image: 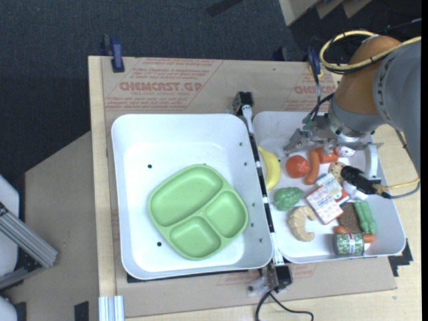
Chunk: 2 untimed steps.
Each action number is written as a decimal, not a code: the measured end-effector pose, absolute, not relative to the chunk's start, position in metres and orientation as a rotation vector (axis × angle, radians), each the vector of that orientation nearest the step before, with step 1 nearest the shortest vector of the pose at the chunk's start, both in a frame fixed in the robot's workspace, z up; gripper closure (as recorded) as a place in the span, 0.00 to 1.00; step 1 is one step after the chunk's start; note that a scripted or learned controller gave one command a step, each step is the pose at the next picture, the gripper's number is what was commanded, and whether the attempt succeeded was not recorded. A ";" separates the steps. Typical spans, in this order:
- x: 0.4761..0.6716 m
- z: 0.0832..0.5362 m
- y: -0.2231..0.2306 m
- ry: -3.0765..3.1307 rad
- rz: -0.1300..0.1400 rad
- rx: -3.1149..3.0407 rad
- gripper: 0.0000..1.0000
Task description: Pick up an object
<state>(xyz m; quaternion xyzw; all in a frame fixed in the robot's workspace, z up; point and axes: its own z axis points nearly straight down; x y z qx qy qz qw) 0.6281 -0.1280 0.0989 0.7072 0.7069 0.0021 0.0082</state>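
Note:
The right white bin holds a pile of toy food. Along its left wall lies a yellow banana, with a red tomato and an orange carrot beside it. Below these sit a green broccoli, a red-and-white snack packet and a tan croissant. My gripper hangs low over the bin's upper middle, just right of the tomato and above the packet. The orange band and wrist cover most of it.
A brown block, a green pod and a green can lie at the right bin's lower right. The left white bin holds a green divided plate. A black bar separates the bins.

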 end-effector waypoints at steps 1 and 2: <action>0.562 0.088 -0.183 2.214 0.010 2.224 0.00; 0.545 0.088 -0.155 2.210 0.006 2.211 0.00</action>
